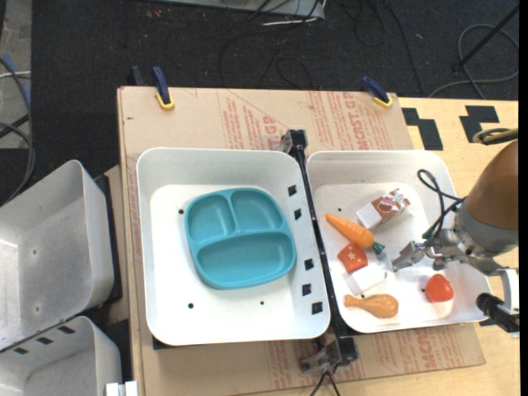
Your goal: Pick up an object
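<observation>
Hovering my claw [407, 256] low in right bin [330, 172], centre-right of frame; can't tell its state. Carrot [350, 229] just left, tomato [439, 288] lower right, nothing gripped.

The grey arm with its orange band [501, 190] is cut off by the right edge. Its claw [406, 256] is small and blurred, so how its jaws stand is unclear. The print on the small brown-and-white carton [389, 207] is too small to read.
</observation>
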You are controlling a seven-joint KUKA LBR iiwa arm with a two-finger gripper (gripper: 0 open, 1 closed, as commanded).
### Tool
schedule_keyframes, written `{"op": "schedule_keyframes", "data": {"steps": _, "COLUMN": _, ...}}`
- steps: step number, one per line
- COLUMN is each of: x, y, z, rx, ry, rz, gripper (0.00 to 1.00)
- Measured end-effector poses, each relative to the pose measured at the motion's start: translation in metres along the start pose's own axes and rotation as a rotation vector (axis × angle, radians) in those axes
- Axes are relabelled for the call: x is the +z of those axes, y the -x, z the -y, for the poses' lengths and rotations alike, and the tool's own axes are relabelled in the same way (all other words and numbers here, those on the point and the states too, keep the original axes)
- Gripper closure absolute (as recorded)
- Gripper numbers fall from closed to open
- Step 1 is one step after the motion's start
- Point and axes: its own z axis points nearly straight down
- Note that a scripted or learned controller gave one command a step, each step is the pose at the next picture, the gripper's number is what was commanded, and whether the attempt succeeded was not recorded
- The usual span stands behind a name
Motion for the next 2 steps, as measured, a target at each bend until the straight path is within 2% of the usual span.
{"op": "schedule_keyframes", "data": {"steps": 1, "x": -0.013, "y": 0.001, "z": -0.001, "rx": 0.002, "ry": 0.005, "rz": 0.002, "gripper": 1.00}}
{"op": "schedule_keyframes", "data": {"steps": 2, "x": -0.074, "y": -0.006, "z": -0.001, "rx": -0.006, "ry": 0.009, "rz": 0.003, "gripper": 1.00}}
